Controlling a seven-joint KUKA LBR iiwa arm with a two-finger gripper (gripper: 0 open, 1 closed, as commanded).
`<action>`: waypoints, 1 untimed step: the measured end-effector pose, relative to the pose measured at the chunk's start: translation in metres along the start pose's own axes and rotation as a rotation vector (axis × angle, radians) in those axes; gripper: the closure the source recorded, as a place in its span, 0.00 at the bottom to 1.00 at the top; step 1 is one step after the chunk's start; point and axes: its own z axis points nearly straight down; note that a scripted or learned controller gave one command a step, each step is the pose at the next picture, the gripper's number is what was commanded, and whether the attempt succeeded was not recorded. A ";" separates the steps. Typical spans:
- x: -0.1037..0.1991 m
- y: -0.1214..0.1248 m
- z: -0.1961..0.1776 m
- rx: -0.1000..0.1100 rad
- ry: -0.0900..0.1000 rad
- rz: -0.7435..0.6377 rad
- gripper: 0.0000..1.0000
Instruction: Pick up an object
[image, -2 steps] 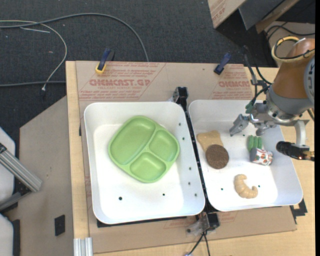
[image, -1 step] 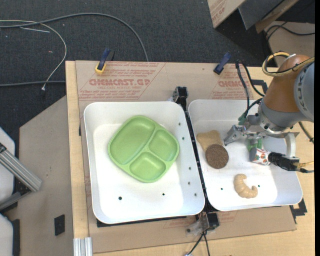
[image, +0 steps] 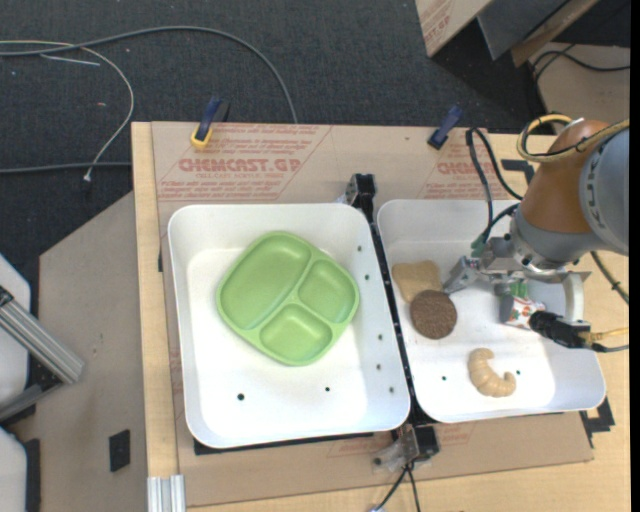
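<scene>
Here, largest thing first, is what you should watch.

Tabletop: the brown cardboard-covered tabletop (image: 300, 160) carries two shallow white plastic bins side by side; you have no slack at the divide between them.

Left bin: the left white bin (image: 200, 390) holds a light green three-compartment plastic tray (image: 288, 297), well apart from the arm, so expect no trouble there.

Right bin: the right white bin (image: 560, 385) holds every likely target, and its walls crowd the arm.

Arm: the grey arm with the orange band (image: 565, 195) hangs low over the right bin's middle, with cables trailing beside it; a cable could snag on the rim.

Claw: the claw (image: 515, 280) sits low in the bin. You cannot tell from here whether it is released or clenched, and nothing is visibly between its parts.

Brown disc: the round dark brown speckled disc (image: 434, 313) lies left of the claw, near but apart, touching a pale tan flat piece (image: 416, 275); a closing there may take both or skid off.

Croissant shape: the small tan curled croissant-like piece (image: 491, 372) lies below the claw, apart from it; its curve could roll free.

Packet: a small red, green and white packet (image: 520, 310) lies just beside the claw, partly hidden; it is probably the nearest pick, yet thin enough to slip.
</scene>
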 end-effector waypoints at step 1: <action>0.000 0.001 -0.012 -0.004 0.000 0.000 1.00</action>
